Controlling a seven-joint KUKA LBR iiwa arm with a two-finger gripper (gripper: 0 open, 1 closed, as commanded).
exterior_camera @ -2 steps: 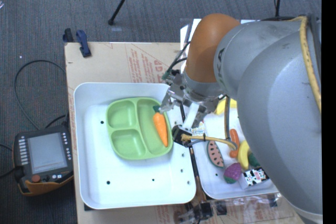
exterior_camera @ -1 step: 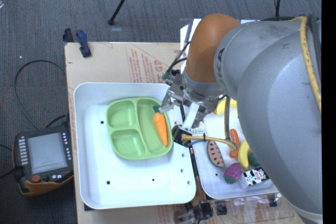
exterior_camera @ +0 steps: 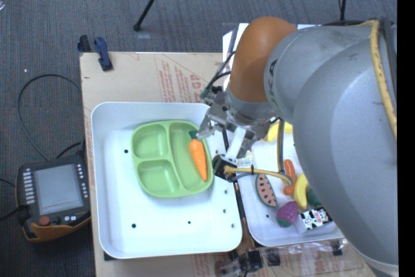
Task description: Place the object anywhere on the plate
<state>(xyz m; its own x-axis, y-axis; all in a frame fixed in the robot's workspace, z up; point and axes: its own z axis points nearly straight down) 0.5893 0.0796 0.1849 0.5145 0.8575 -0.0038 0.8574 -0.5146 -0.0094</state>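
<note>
Orange carrot (exterior_camera: 198, 159) on green plate (exterior_camera: 155, 165)

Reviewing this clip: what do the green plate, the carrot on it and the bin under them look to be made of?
Green plate: likely moulded plastic; uniform colour, soft sheen, rounded compartment ridges. Carrot: probably a plastic or rubber toy; flat even orange, smooth surface, stiff green tip. It lies in the plate's long right compartment. White bin: seemingly thin plastic or coated sheet; smooth matte white, rounded corners, small dark holes in its floor.

The plate (exterior_camera: 170, 159) lies in the left bin (exterior_camera: 117, 230), mid-frame; the carrot (exterior_camera: 198, 159) rests in its right compartment; the gripper (exterior_camera: 219, 139) hangs just right of it; the right bin (exterior_camera: 266, 230), lower right, holds toy foods (exterior_camera: 285, 194); a pendant (exterior_camera: 55, 194) sits at far left.
</note>
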